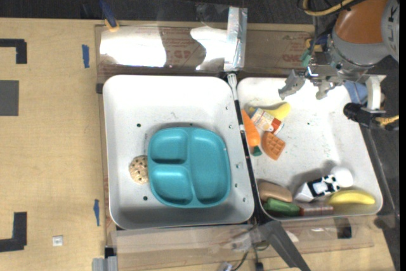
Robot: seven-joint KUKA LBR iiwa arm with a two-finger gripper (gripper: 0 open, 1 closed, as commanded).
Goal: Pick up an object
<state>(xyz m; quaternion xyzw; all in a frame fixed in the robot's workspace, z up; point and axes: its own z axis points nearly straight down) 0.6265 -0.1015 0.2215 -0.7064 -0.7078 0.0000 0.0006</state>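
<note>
The tan cardboard-covered bench (44,155) bears two shallow white bins side by side, with a crumpled clear plastic sheet (171,41) lying along their far edge. The left white bin (120,105) holds a teal plastic tray with three compartments (188,165), and a small speckled cookie-like disc (138,169) sits just beside the tray's left edge. The grey arm with its orange band (365,16) reaches in from the right over the far part of the right white bin (317,136), and its two-finger gripper (306,87) hangs above the bin floor with the fingers spread apart and nothing between them. Near it lie a small yellow banana-shaped toy (279,111), an orange carrot-like stick with a green tip (252,135) and an orange waffle-textured piece (275,146). Along the near wall rest a tan bread-shaped piece (274,190), a dark green vegetable (282,205), a black-and-white toy figure (327,185) and a larger yellow banana (353,198).
</note>
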